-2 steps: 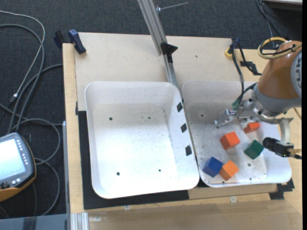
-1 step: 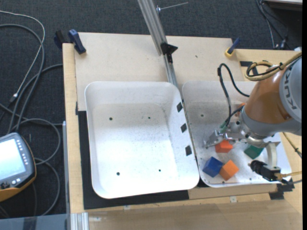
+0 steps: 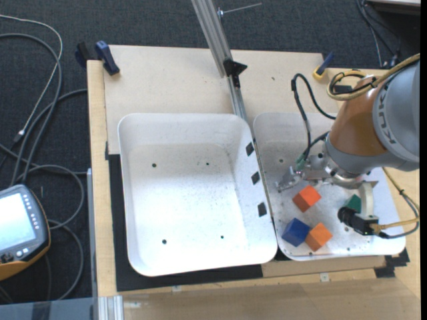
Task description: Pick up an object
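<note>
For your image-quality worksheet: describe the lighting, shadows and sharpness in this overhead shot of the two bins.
Camera view: even, soft light; no harsh glare on the left bin; faint shadow beneath the arm across the right bin; orange blocks reasonably sharp, slightly grainy.

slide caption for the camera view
KUKA arm over the right bin, above two orange cubes, a blue cube.

We look down on a pale wooden worktop (image 3: 173,85) standing on dark carpeted floor (image 3: 40,5). Blue clamps (image 3: 107,57) grip its far corners, the second (image 3: 325,63) at the far right. An aluminium strut (image 3: 210,29) slants across the far edge. Loose cables (image 3: 33,112) trail over the carpet at left, near a handheld control pendant (image 3: 19,229) with a lit screen. Lighting is even, with soft shadows.
</note>
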Controlling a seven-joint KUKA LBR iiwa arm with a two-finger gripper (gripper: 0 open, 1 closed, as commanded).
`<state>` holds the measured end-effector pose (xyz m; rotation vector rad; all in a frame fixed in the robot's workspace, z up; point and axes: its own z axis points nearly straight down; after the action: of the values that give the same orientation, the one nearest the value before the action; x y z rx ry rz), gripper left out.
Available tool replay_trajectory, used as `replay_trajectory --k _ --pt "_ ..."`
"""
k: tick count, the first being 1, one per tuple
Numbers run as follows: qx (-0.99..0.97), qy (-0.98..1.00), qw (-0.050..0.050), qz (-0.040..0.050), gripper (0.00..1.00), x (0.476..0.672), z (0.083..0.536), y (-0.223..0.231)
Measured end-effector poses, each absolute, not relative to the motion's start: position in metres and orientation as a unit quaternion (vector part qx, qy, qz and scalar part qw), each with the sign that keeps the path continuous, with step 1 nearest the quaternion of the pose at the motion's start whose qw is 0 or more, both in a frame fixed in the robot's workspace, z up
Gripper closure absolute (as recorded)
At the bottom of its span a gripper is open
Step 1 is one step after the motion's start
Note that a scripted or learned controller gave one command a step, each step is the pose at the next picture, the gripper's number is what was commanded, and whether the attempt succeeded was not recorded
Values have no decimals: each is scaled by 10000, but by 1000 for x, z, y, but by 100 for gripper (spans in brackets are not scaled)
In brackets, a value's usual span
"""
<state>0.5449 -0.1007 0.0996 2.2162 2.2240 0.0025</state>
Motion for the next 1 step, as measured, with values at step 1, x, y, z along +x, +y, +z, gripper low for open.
replay_trajectory --k 1 --pt "7076 7066 -24 -9 0 503 99 -100"
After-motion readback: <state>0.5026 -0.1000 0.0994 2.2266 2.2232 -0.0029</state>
